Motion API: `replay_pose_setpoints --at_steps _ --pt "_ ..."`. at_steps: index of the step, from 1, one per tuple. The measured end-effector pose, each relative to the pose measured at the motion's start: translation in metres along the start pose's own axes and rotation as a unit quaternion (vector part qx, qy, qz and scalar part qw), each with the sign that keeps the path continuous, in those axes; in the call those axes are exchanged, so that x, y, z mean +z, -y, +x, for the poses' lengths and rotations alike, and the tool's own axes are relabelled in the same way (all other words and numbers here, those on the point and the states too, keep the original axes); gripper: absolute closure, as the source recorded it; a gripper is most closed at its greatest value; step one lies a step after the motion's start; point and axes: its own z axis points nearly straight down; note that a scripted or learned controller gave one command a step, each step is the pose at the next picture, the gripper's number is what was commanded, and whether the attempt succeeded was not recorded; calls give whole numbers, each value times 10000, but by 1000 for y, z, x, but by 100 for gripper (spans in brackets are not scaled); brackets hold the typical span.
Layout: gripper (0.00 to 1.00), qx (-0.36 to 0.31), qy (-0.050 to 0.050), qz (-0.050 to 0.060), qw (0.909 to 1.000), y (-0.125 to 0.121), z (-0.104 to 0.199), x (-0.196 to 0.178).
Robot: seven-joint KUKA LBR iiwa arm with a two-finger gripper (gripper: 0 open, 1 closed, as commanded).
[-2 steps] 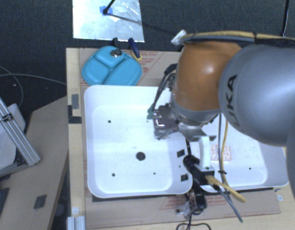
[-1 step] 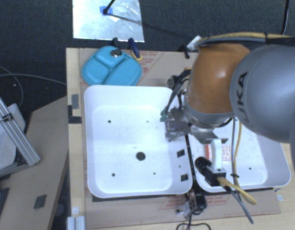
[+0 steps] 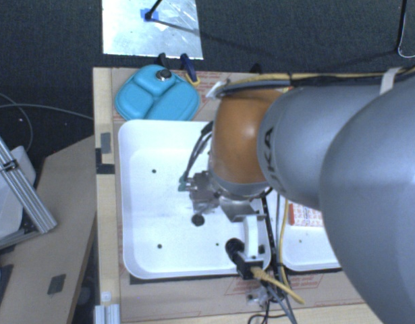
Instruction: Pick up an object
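Over the left white bin (image 3: 146, 181), the end effector (image 3: 206, 204); its grip state unreadable

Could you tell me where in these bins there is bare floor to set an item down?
The left bin shows bare white floor between its left wall and the arm's wrist, from the blue container behind it to the near rim. The right bin is crowded: the arm hangs above most of it, beside a red-printed item.

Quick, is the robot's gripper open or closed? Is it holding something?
Gripper: cannot be told; it hangs over the left white bin, seen from above.
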Motion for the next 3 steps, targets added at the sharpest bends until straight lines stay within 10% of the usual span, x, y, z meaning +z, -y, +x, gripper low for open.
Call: replay_pose_setpoints --at_steps 1,2,3 --pt "100 60 3 -47 10000 -19 -34 120" --pt "100 -14 -20 -38 10000 -1 68 116" --pt "100 35 -22 -113 9999 -37 41 -23"
